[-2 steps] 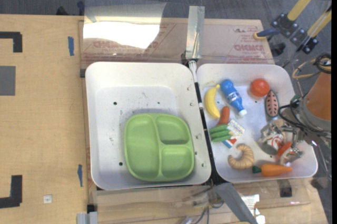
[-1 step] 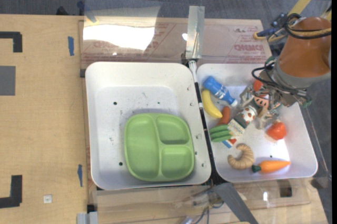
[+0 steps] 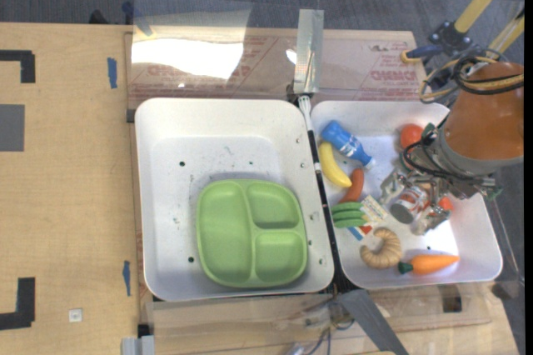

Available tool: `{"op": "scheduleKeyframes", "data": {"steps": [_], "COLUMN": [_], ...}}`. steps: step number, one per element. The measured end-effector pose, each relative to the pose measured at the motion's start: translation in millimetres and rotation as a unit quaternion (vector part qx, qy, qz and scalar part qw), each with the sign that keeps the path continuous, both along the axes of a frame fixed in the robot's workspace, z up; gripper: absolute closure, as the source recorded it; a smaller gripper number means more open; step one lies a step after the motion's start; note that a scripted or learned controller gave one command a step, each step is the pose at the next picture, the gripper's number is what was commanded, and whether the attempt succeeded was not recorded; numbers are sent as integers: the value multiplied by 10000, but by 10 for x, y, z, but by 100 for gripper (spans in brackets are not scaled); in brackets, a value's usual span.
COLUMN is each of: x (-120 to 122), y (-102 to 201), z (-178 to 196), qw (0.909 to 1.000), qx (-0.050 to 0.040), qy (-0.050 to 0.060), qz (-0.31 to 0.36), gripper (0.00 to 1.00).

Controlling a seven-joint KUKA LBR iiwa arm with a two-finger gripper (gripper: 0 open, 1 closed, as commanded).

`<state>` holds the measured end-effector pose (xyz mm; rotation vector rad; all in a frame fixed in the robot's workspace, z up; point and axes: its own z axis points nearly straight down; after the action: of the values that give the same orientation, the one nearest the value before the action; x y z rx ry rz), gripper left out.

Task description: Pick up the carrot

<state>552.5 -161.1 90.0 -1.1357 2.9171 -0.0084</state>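
**Gripper Low in the Right Bin, Carrot at the Bin's Lower Edge**

Two shallow white bins sat side by side at the centre of the frame. The left bin (image 3: 166,137) held a green divided plate (image 3: 251,233) with three compartments, lying in its lower half. The right bin (image 3: 487,249) held the loose items.

Along the right bin's left side lay a blue bottle (image 3: 346,142) with a white band, a yellow banana (image 3: 335,166) just below it, and a slim red-orange piece (image 3: 356,185) beside the banana. Below these lay a green leafy item (image 3: 350,216) against the divider. A tan ring-shaped pastry (image 3: 382,247) lay near the lower middle of the bin. A round red-orange object (image 3: 411,135) sat at the upper middle, close to the arm's wrist.

The arm entered from the right of the frame, its orange band (image 3: 493,116) covering the bin's upper right. The gripper (image 3: 414,206) was low over the middle of the right bin, amid cables and metal parts. How far its pincer stood apart, and whether it gripped anything, could not be told.

The carrot (image 3: 431,264) lay at the lower edge of the right bin, below the gripper and apart from it. It was orange, tapered, with a small green top pointing left, just beside the pastry. Nothing lay on top of it.
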Motion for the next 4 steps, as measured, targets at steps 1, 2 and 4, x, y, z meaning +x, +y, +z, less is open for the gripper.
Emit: {"op": "scheduleKeyframes", "data": {"steps": [1, 2, 4], "x": [-554, -609, -684], "y": [73, 360, 72], "z": [22, 15, -3], "qw": [9960, 9668, 8703], "qx": [-35, -61, -52], "qy": [-109, -46, -18], "qz": [882, 2553, 4924], "gripper": [0, 0, 0]}}
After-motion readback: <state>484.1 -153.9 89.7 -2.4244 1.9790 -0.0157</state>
